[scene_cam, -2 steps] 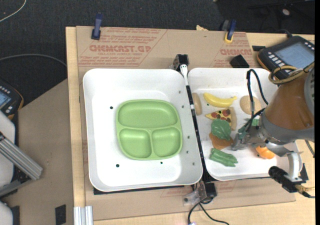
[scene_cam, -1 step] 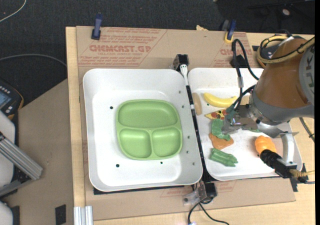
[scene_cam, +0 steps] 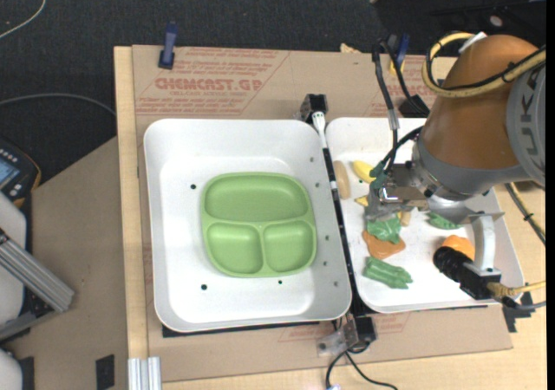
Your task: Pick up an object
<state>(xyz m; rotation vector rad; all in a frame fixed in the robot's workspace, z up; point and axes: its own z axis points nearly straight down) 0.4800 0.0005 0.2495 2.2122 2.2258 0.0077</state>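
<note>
Camera view. Nearest the lens, at the front edge of the counter [scene_cam: 87,232]: a black clamp [scene_cam: 360,328] with a cable, set at the seam between the two bins. Behind it, on a brown cardboard sheet [scene_cam: 208,76] printed in red: left bin [scene_cam: 169,206] and right bin [scene_cam: 425,291], side by side, inner walls meeting. At the sheet's far left corner: a blue clip [scene_cam: 167,46]. In the left bin, roughly centred: a pale green divided plate [scene_cam: 257,224], three compartments, lying flat. In the right bin, front to back: a green leafy piece [scene_cam: 387,273] near the front wall; an orange piece [scene_cam: 383,246] just behind it; a second green piece [scene_cam: 382,228] touching the orange piece and lying directly under the tool [scene_cam: 386,199]; a small green scrap [scene_cam: 440,222] to the right of these; an orange round piece [scene_cam: 457,247] farther right, near the front; a tan piece [scene_cam: 342,180] beside the left wall; a yellow piece [scene_cam: 362,170] just beside the tan piece, toward the back. Tool set low over the middle of the right bin, carried by the grey arm [scene_cam: 473,120] with its orange band, reaching in from the right. Tool state, spread or pressed together: cannot tell from this angle, lower end lost among metal parts and the second green piece.
</note>
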